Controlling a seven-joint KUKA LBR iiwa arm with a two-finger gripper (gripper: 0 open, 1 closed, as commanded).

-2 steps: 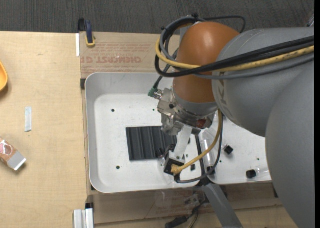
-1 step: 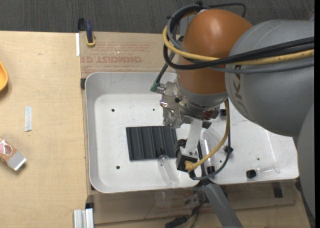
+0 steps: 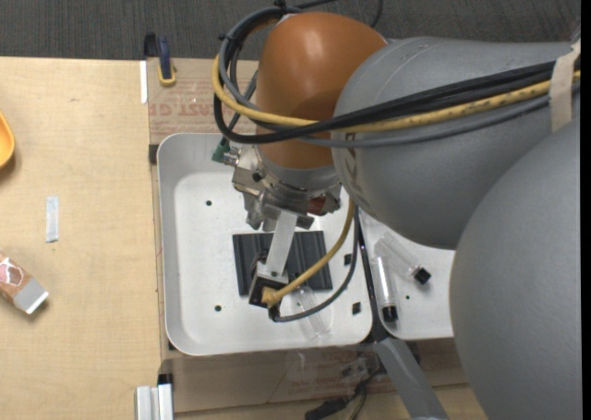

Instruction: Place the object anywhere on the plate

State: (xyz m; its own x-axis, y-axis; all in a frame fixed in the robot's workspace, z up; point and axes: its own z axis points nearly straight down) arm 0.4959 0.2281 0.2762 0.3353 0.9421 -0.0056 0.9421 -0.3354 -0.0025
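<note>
My arm reaches in from the right, and its orange band and wrist hang over the left white bin [image 3: 189,252]. The gripper [image 3: 280,227] points down into the middle of this bin, mostly covered by the wrist. Right under it, on the bin floor, lies a dark ribbed rectangular object [image 3: 309,257]. I cannot tell whether the gripper touches it. An orange dish-like thing [image 3: 4,141] peeks in at the far left edge of the bench.
A clear plastic piece [image 3: 316,324] lies at the left bin's front rim. The right bin [image 3: 429,312] holds a pen [image 3: 383,291] and a small black cube [image 3: 421,275]. On the bench to the left are a small pale strip [image 3: 52,220] and a wrapped packet [image 3: 18,285].
</note>
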